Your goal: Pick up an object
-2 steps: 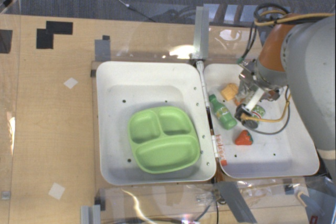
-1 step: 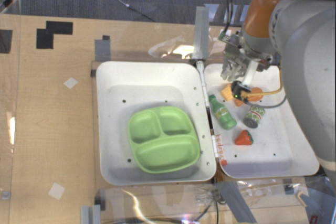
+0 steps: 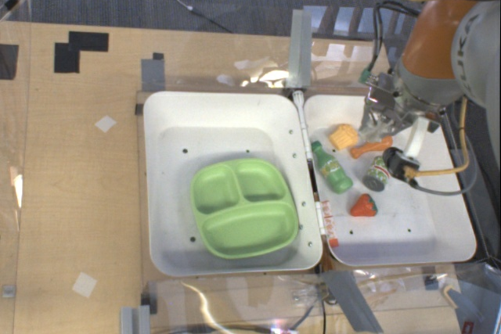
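Green tray [image 3: 244,207] fills the left bin [image 3: 168,121]; right bin's carrot [image 3: 371,145] lies lengthwise left-right beneath the gripper [image 3: 385,123], whose grip I cannot tell.

Right bin's [image 3: 438,242] near half lies open past the strawberry [image 3: 362,205].

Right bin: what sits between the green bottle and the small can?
In the camera view, bare white bin floor separates the green bottle from the small can; the red strawberry-like piece lies below that gap.
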`<state>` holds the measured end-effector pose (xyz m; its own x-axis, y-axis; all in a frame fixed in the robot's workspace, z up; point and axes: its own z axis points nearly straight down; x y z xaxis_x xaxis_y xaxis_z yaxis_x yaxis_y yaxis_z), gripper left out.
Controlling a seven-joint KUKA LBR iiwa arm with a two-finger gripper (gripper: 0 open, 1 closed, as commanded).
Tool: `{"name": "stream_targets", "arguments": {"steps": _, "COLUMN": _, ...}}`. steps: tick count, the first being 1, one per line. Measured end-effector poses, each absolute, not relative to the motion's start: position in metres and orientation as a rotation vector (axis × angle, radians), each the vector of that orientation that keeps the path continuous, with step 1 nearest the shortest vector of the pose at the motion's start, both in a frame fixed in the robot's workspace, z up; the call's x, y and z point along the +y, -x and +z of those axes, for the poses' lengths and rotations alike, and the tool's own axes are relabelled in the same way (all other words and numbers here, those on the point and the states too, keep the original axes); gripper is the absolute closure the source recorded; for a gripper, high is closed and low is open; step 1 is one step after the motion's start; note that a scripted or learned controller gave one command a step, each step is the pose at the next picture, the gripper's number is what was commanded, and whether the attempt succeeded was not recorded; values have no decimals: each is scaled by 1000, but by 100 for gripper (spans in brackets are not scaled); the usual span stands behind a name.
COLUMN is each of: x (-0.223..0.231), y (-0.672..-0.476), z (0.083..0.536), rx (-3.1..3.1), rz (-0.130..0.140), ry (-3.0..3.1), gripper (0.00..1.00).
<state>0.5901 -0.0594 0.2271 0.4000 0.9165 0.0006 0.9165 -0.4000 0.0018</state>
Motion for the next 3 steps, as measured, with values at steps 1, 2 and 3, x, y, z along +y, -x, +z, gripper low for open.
{"name": "stream_targets", "arguments": {"steps": 1, "x": -105, "y": -611, "z": 96, "rx": 1698, "rz": 4, "ry": -2642, "gripper": 100}}
{"name": "stream_targets", "arguments": {"steps": 2, "x": -100, "y": -531, "z": 90, "rx": 1724, "rz": 15, "ry": -2619, "gripper": 100}}
{"name": "stream_targets", "arguments": {"steps": 3, "x": -5, "y": -619, "z": 185, "rx": 1716, "rz": 3, "ry": -2630, "gripper": 100}}
